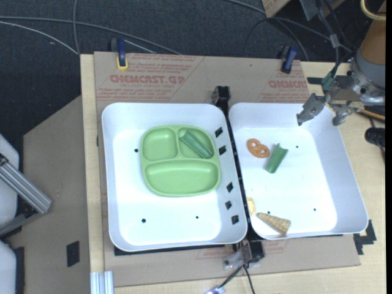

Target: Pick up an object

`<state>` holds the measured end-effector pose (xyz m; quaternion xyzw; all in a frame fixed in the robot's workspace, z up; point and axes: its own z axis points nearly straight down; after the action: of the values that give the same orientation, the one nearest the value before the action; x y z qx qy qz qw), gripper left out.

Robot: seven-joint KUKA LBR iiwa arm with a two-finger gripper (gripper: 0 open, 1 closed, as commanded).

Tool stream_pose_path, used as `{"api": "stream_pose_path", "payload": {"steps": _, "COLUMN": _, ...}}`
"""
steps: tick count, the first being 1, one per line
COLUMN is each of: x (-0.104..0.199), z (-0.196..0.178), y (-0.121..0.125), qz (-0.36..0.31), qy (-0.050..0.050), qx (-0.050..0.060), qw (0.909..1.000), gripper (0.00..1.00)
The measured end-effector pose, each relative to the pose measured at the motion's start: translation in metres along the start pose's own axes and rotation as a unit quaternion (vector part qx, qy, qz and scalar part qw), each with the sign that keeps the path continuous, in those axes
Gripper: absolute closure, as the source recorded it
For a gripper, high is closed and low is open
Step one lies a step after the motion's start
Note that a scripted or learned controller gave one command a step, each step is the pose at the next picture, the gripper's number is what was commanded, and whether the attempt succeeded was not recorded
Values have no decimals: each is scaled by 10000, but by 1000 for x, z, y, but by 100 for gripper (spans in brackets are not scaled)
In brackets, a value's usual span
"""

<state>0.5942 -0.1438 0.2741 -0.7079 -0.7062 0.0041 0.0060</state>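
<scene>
Hanging above the right white bin's far right corner, the grey two-finger gripper has jaws spread wide with nothing between them. Small dark green oblong block: on that bin's floor, below and left of the jaws, well apart, long axis slanting from upper right to lower left. Orange pretzel-shaped piece: just beside the block's left. Tan cone: near the front rim. Left white bin: light green divided plate.

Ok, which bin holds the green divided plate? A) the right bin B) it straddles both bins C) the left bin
C: the plate lies flat in the left bin, while the right bin holds a pretzel and other small items.
</scene>
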Motion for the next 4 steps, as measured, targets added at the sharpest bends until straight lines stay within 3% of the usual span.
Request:
{"api": "stream_pose_path", "payload": {"steps": 1, "x": 1, "z": -8, "y": 2, "qz": -14, "qy": -10, "qx": -67, "qw": 10000, "gripper": 0}}
{"api": "stream_pose_path", "payload": {"steps": 4, "x": 13, "z": 141, "y": 2, "qz": -16, "qy": -2, "qx": -40, "qw": 10000, "gripper": 0}}
